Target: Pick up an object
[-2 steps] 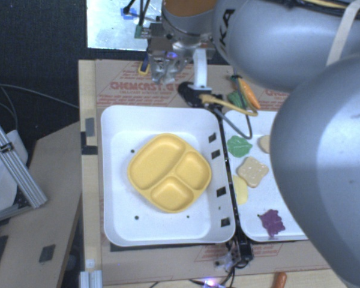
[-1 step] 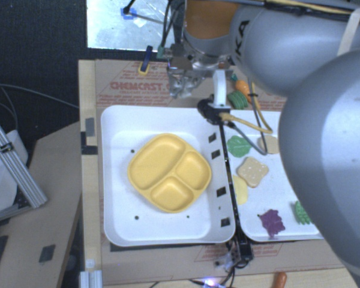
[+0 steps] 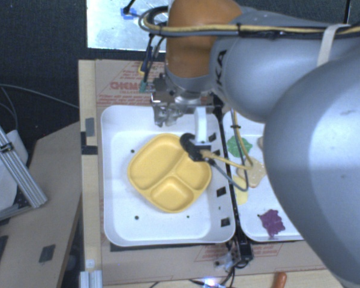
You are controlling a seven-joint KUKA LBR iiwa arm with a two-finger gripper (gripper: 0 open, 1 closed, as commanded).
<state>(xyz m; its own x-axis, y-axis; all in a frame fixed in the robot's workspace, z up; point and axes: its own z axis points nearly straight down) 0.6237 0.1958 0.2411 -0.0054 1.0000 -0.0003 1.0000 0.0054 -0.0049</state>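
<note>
**Camera arrangement.** Single fixed camera, mounted above the surface and looking down at a slant. The left bin lies whole at mid-frame, with the claw near its far rim. The right bin is largely masked by the arm (nearest the lens, entering from the right).

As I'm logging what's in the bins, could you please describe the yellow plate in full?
The yellow plate looks like smooth plastic, rounded, with ridges dividing it into three compartments. It lies flat, right way up, on the floor of the left bin. The gripper hangs just beyond its far edge; contact cannot be told.
</note>
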